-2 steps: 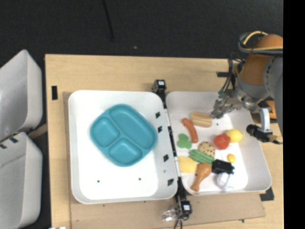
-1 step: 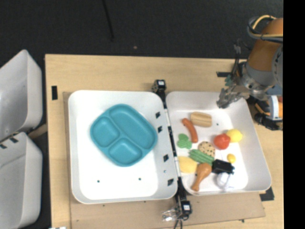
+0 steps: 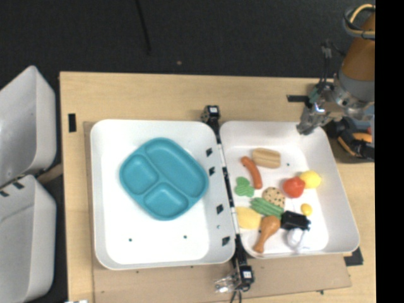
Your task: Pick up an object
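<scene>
The right bin [image 3: 315, 145] holds several toy foods: a tan bread roll [image 3: 266, 158], a red sausage [image 3: 252, 172], a green broccoli piece [image 3: 243, 186], a red tomato [image 3: 293, 187], a yellow lemon [image 3: 310, 180], a speckled cookie [image 3: 273, 196], a green pod [image 3: 267, 207], a chicken drumstick [image 3: 267, 230], a yellow piece [image 3: 247, 218] and a black object [image 3: 295, 220]. My gripper [image 3: 307, 124] hangs over the bin's far right corner, above and right of the roll, with nothing seen in it.
The left bin [image 3: 110, 232] holds a blue divided plate [image 3: 163, 178]. A small yellow ball [image 3: 306, 209] and a white piece [image 3: 294, 237] lie near the black object. White blocks [image 3: 25, 131] stand off the bench's left side.
</scene>
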You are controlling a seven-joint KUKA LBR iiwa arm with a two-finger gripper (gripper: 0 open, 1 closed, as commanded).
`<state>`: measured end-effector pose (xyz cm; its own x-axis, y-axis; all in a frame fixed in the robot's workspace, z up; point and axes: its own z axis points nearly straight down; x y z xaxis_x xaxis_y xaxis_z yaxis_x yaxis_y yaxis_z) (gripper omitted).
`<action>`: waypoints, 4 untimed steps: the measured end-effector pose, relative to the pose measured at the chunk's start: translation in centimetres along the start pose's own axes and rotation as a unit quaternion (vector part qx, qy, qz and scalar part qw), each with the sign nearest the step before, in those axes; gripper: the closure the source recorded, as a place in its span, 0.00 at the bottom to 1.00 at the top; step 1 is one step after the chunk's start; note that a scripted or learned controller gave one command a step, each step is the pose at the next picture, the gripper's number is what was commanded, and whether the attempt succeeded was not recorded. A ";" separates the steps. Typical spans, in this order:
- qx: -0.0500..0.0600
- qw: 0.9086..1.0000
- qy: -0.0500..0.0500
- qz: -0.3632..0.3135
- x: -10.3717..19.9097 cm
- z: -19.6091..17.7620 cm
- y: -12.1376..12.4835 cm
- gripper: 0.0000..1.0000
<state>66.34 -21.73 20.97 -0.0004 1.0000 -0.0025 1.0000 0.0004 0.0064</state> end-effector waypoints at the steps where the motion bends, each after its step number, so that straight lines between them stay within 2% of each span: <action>1: 0.001 1.000 0.000 -0.001 -0.1 -3.4 0.1 1.00; 3: 0.004 1.000 0.002 -0.002 9.4 -1.8 -5.3 1.00; 4: 0.004 1.000 0.002 -0.002 12.9 -1.6 -8.2 1.00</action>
<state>58.11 -8.80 22.53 -0.0037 1.0000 0.0006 1.0000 0.0037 -0.0011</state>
